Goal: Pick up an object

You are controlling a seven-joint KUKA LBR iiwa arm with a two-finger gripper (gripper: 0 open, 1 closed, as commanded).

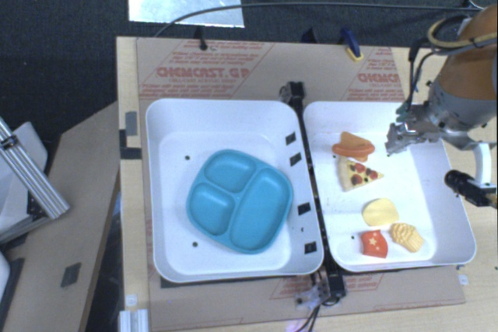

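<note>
The right bin [436,190] holds several toy foods. A hot dog [353,145] lies near its back, with a pizza slice [357,174] just in front of it. Nearer the front lie a pale yellow round piece [380,211], a red piece [374,243] and a ridged yellow piece [407,236]. My gripper [400,138] hangs over the back right part of this bin, to the right of the hot dog and apart from it. Nothing shows between its fingers.
The left bin [167,167] holds a blue divided plate [240,200]. A black divider with clips [300,159] runs between the bins. Cables and a blue clamp [351,43] lie behind the right bin. A metal frame [27,175] stands at the far left.
</note>
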